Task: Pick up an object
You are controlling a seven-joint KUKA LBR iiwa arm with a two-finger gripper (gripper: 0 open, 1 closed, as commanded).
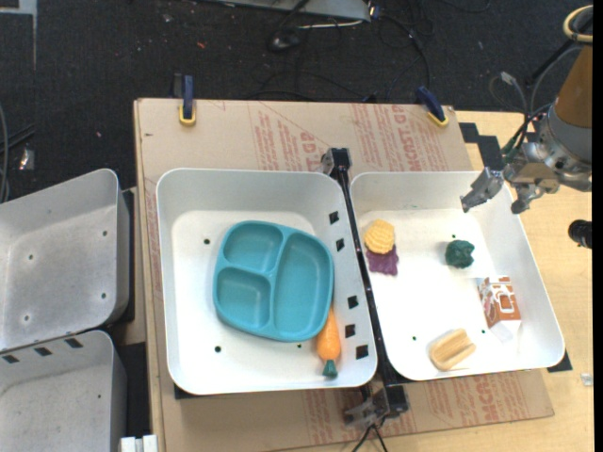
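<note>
Dark speckled floor [85, 55], perhaps carpet

Bins: two white ones sitting side by side, left bin [179, 252] and right bin [542, 290].
Trays: one teal tray [273, 281], lying in the left bin.
Carrots: one carrot [328, 343], lying by the tray.
Right-bin items: five — one yellow piece [380, 235], one purple piece [383, 261], one green lump [460, 253], one carton [499, 301], one bread piece [451, 348].
Clamps: two showing at the board's far edge, clamp [187, 100] and second clamp [432, 106].
</note>
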